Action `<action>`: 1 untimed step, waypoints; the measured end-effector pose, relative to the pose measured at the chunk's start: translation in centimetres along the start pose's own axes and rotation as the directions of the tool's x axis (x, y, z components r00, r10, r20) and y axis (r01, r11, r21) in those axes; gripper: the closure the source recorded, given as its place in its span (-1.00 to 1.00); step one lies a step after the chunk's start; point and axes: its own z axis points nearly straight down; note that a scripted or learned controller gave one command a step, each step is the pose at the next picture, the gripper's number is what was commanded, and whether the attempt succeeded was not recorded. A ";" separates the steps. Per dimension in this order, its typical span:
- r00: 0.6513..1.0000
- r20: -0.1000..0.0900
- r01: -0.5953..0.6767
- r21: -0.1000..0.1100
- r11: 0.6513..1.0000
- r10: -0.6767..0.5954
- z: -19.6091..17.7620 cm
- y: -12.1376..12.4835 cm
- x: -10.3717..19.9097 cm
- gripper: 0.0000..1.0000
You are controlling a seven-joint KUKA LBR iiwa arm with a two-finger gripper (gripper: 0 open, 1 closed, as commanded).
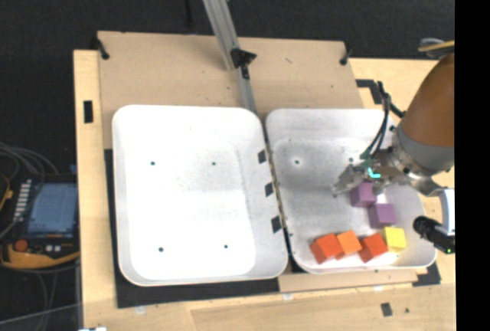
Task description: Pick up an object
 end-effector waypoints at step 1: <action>1.000 0.002 -0.003 -0.005 1.000 0.003 -0.2 0.1 -0.1 -1.00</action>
